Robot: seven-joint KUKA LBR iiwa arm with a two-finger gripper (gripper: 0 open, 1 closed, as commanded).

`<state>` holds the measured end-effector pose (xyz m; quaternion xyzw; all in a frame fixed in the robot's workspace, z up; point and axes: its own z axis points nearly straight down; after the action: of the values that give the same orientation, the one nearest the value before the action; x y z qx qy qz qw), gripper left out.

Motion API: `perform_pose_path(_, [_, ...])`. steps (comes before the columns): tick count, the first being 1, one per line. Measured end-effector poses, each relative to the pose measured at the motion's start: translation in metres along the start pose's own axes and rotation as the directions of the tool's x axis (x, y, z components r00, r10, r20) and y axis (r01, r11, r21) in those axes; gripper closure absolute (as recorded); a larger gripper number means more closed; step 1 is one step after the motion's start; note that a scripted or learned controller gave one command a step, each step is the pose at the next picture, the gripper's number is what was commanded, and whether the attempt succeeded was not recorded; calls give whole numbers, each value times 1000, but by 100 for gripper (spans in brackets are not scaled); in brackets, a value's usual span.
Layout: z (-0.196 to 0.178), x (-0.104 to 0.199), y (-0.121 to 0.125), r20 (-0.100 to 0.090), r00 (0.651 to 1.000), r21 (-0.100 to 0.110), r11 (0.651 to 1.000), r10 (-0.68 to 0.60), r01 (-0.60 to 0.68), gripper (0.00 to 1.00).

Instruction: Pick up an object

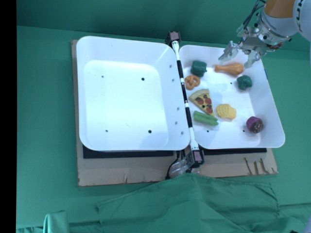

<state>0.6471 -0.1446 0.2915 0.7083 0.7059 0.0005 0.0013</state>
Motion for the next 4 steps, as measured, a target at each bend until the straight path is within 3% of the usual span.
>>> perform_pose_path(1, [99, -31, 8, 0, 1000, 8, 1000, 3, -3, 0])
perform_pose_path(2, [110, 2, 37, 8, 1000, 32, 999, 9, -10, 0])
perform_pose_path(3, [96, -3, 35, 9, 1000, 37, 999, 17, -17, 100])
perform_pose_path(4, [-1, -45, 55, 6, 1000, -14, 1000, 2, -2, 100])
